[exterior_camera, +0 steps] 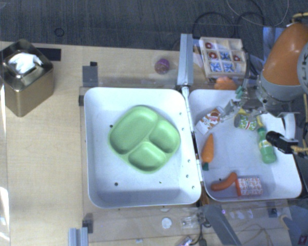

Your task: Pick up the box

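From where I stand, no word, brand or number can be made out. The flat cardboard box with red and blue square pictures (222, 57), beyond the far edge of the right bin, carries printing — too small to read. The small red-and-white patterned box (249, 185) at the near side of the right bin and the red-and-white crumpled packet (210, 120) at its far left bear markings too — all blurred.

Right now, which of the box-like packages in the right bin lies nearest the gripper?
The white and red carton, tilted near the bin's upper left, just left of the gripper. The other, the red patterned box, lies at the near edge beside the sausage.
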`<state>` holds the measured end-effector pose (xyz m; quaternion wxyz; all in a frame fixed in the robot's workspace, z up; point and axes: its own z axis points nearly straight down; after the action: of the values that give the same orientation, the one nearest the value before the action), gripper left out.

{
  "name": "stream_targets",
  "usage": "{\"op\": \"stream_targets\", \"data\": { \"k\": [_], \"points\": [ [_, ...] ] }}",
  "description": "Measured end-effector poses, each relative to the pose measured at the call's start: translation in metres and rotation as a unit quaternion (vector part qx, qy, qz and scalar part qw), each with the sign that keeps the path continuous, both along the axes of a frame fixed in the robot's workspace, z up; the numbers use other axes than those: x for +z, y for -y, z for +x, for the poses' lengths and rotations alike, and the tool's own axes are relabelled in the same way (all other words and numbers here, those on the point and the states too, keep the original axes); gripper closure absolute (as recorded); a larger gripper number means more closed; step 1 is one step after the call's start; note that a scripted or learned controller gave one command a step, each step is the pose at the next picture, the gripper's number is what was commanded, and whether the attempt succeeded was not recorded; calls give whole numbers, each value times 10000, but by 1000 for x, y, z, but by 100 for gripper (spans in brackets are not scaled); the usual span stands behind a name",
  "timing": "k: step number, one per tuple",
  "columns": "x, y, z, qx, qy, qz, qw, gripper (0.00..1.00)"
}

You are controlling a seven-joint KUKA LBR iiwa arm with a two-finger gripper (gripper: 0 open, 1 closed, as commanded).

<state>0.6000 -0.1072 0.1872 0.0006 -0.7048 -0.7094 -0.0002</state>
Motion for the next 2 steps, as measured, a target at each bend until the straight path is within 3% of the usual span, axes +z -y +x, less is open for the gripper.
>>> {"op": "stream_targets", "data": {
  "k": [1, 2],
  "points": [
    [-83, 8, -68, 247, -5, 2, 9997, 0],
    [-18, 40, -111, 825, 27, -10, 9966, 0]
  ]
}}
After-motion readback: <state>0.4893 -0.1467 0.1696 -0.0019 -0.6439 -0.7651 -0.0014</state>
